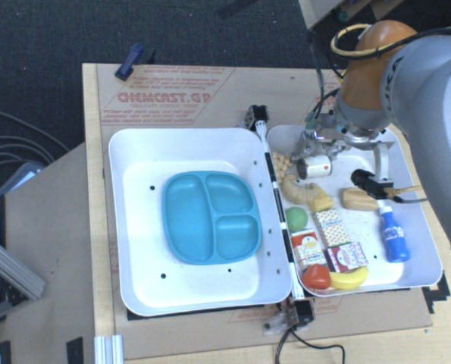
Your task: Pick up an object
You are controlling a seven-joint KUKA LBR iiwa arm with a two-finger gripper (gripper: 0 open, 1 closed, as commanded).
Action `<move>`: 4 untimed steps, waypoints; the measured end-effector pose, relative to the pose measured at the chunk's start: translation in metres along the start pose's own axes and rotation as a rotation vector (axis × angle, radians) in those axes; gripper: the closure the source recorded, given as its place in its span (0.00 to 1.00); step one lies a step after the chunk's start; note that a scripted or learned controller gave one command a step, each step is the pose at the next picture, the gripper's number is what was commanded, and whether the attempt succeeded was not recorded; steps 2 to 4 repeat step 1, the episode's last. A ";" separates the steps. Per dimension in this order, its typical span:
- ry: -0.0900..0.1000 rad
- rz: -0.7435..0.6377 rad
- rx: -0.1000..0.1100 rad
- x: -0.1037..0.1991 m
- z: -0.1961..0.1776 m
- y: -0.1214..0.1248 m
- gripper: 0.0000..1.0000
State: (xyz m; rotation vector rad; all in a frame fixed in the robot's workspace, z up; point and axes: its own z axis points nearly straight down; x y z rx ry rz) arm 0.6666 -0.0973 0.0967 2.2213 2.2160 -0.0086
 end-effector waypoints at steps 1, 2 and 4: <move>0.007 -0.004 -0.003 0.061 -0.089 -0.022 1.00; 0.007 -0.004 -0.003 0.061 -0.089 -0.022 1.00; 0.007 -0.004 -0.003 0.061 -0.089 -0.022 1.00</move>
